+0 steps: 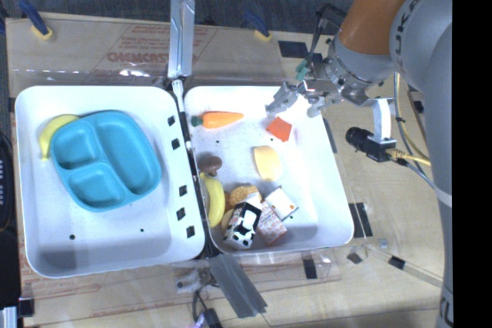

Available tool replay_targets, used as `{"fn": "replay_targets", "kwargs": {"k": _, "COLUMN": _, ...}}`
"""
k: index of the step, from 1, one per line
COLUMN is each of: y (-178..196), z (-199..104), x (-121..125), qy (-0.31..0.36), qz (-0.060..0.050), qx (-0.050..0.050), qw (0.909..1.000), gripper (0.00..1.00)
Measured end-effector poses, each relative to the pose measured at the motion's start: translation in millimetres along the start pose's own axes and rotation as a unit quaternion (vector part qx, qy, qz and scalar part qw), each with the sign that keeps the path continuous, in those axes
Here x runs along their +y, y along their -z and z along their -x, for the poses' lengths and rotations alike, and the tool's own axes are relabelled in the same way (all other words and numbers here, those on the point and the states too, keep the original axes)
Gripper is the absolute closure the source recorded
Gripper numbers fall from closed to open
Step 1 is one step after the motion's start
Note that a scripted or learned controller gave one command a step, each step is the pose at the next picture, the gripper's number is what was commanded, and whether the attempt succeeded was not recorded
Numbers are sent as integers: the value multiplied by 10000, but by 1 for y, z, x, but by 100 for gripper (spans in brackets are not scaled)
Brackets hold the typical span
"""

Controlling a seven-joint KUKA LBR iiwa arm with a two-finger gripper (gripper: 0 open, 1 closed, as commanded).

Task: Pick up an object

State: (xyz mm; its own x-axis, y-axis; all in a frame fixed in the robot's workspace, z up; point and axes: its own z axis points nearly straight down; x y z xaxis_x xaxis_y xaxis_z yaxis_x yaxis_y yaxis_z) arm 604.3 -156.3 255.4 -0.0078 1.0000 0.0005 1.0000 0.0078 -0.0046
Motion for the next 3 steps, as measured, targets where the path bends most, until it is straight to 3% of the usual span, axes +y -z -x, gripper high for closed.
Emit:
{"fn": "replay_targets", "kwargs": {"k": 1, "y": -164, "z": -3, "x": -29, "qy": -353, "qz": 12, "qx": 0, "qw": 9994, "gripper": 0}}
{"fn": "replay_targets", "kwargs": {"k": 2, "y": -154, "z": -3, "x": -29, "qy": -336, "qz": -1, "qx": 1, "qw": 9994, "gripper": 100}}
{"fn": "replay_targets", "kwargs": {"k": 3, "y": -155, "z": -13, "x": 0, "qy": 769, "qz": 22, "qx": -5, "qw": 9970, "gripper": 100}}
